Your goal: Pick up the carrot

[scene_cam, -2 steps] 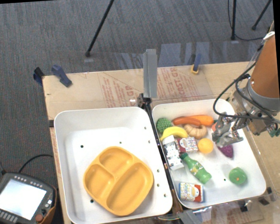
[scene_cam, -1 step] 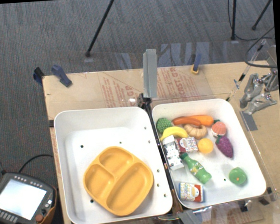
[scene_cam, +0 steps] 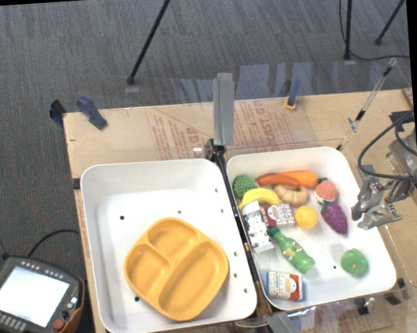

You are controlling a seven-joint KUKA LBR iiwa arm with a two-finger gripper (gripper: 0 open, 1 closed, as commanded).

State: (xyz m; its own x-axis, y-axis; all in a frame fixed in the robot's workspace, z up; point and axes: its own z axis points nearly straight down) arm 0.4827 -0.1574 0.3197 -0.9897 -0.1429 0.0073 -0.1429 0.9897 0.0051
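The carrot [scene_cam: 290,179] is orange with a darker reddish left end. It lies on its side along the back of the right bin [scene_cam: 378,271], just behind a banana [scene_cam: 257,196] and a tan pretzel-like piece [scene_cam: 291,194]. My gripper [scene_cam: 367,213] hovers over the right rim of that bin, well to the right of the carrot and a little nearer the front. Nothing is visibly held in it. A purple eggplant [scene_cam: 334,217] lies between the gripper and the carrot's side of the bin.
The right bin also holds a green bottle [scene_cam: 292,250], a small milk carton [scene_cam: 255,225], a juice box [scene_cam: 284,285], an orange [scene_cam: 307,217], a green apple [scene_cam: 354,262], a strawberry [scene_cam: 326,191] and broccoli [scene_cam: 243,186]. A yellow divided plate [scene_cam: 176,268] sits in the left bin [scene_cam: 104,206].
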